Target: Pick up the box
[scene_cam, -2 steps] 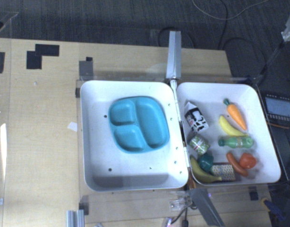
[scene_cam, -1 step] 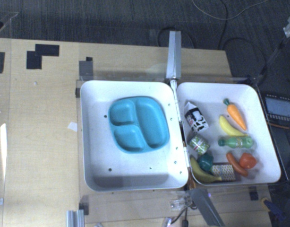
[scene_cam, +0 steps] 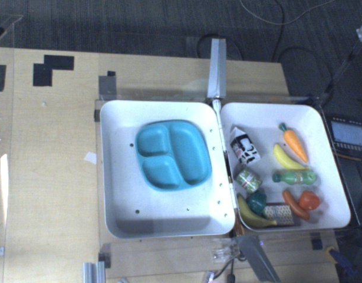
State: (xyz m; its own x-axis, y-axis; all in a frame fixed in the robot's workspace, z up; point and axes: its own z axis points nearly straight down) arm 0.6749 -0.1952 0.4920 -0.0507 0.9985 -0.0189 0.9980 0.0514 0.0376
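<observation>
Whether my jaws are released or clenched I cannot tell, and nothing sits between them that I can vouch for.

The box (scene_cam: 244, 146), white with black print, lies tilted in the right bin (scene_cam: 326, 121), close to the wall shared with the left bin (scene_cam: 108, 158). Just below it is a small can (scene_cam: 249, 180), then a teal lump (scene_cam: 257, 202) resting against a banana (scene_cam: 252, 217) in the near corner. A speckled block (scene_cam: 280, 212) lies beside that banana. Further right are a carrot (scene_cam: 293, 143), a second banana (scene_cam: 286, 158), a green bottle (scene_cam: 293, 177) and a red-orange toy (scene_cam: 304, 201).

The left bin holds a blue tray (scene_cam: 172, 155) with three hollows.

Both bins sit on a pale wooden bench (scene_cam: 45, 158). A metal post (scene_cam: 217, 69) stands behind their joint. Beyond is dark carpet (scene_cam: 110, 10) with a looping cable (scene_cam: 275, 13).
</observation>
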